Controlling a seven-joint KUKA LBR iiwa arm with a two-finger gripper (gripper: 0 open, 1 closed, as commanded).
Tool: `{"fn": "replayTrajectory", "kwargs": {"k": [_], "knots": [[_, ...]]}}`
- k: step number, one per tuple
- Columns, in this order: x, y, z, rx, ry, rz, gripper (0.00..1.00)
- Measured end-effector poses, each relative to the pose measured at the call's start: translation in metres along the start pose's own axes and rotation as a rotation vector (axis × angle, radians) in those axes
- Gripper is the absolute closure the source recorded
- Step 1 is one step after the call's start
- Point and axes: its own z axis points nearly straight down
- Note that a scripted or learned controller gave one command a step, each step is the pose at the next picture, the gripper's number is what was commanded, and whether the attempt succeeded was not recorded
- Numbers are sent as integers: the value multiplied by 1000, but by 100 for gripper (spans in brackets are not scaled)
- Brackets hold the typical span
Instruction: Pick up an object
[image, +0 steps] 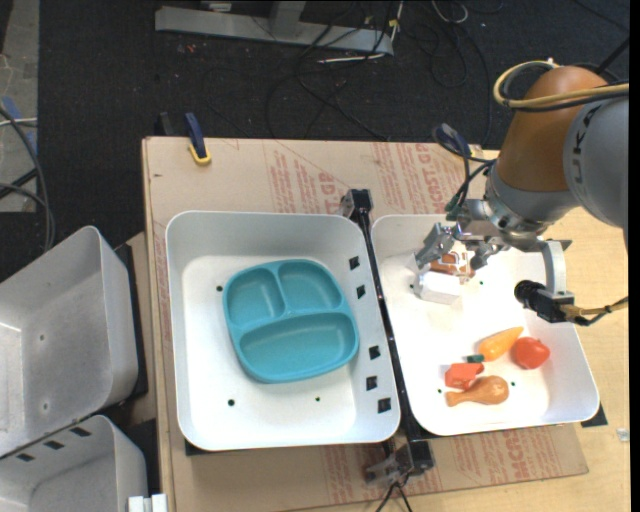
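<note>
Two bins are sitting side by side on the bench. A divided plate is lying in the middle of the left bin. In the right bin, a small box is resting at about eleven o'clock. Four toy foods are clustering toward five o'clock, well apart from the box.

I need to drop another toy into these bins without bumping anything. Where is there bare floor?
Left bin: bare strips ring the blue divided plate, widest along the front wall. Right bin: open middle between the white block under the gripper and the toy food. Crowded: front right, where carrot, tomato, red piece and drumstick cluster.
</note>
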Motion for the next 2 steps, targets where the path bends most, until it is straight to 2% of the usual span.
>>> {"fn": "replayTrajectory", "kwargs": {"k": [1,2], "knots": [[-4,-1,44,4,-1,3,0],[-7,3,89,-12,-9,4,0]]}}
